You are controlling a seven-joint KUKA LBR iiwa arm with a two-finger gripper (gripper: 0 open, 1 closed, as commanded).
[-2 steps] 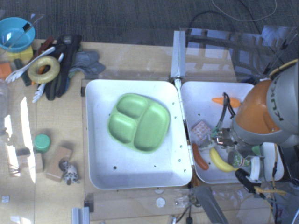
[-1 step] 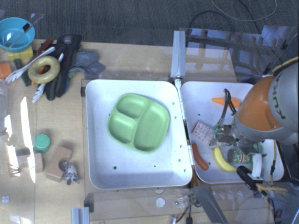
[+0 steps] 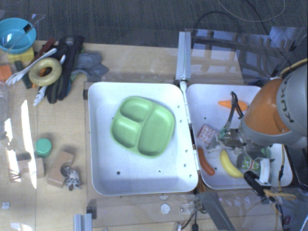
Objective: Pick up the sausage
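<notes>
Sausage [image 3: 205, 161] lies flat in right bin [image 3: 211, 93], just left of and below gripper [image 3: 230, 139], apart from it, not held. Gripper is over the bin, banana [image 3: 229, 164] right beneath; looks partly blurred, grip state can't be told.

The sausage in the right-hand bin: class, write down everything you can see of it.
The sausage is a short, reddish-brown link with rounded ends and a smooth, slightly glossy skin that looks like plastic. It lies flat on the floor of the right bin, close to the left wall, running at a slant towards the front. The banana lies just to its right, apart from it. Nothing grips it.
</notes>
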